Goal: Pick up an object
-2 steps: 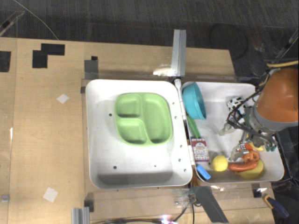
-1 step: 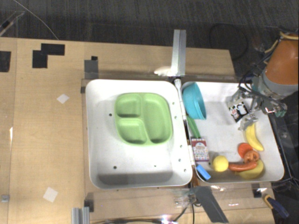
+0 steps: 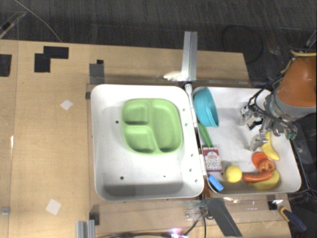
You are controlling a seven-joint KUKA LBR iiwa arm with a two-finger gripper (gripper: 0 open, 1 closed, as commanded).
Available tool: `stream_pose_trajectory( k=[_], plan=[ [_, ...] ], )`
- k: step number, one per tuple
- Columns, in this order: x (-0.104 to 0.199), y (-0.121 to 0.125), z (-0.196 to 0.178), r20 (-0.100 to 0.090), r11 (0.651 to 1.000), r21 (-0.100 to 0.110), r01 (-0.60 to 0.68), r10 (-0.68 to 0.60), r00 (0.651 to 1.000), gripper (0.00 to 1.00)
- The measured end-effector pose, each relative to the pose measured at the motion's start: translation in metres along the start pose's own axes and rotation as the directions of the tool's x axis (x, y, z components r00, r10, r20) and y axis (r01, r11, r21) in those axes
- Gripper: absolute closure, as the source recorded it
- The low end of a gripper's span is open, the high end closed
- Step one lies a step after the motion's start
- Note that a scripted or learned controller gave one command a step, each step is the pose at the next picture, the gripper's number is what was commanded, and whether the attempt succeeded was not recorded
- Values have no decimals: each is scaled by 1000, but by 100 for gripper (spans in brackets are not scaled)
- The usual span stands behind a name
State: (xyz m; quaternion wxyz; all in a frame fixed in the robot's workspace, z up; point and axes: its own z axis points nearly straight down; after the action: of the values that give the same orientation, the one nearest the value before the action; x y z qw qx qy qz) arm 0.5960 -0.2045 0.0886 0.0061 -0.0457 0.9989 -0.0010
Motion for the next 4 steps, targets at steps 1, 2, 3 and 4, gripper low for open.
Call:
stream_pose_trajectory(
  k=[1, 2, 3, 4],
  plan=[
    [44, 15, -1, 0, 995, 1, -102, 102, 995, 0],
    [93, 26, -3, 5, 939, 2, -344, 344, 939, 0],
    [97, 69, -4, 8, 955, 2, -297, 297, 955, 0],
    [92, 68, -17, 24, 957, 3, -291, 291, 957, 100]
  ],
)
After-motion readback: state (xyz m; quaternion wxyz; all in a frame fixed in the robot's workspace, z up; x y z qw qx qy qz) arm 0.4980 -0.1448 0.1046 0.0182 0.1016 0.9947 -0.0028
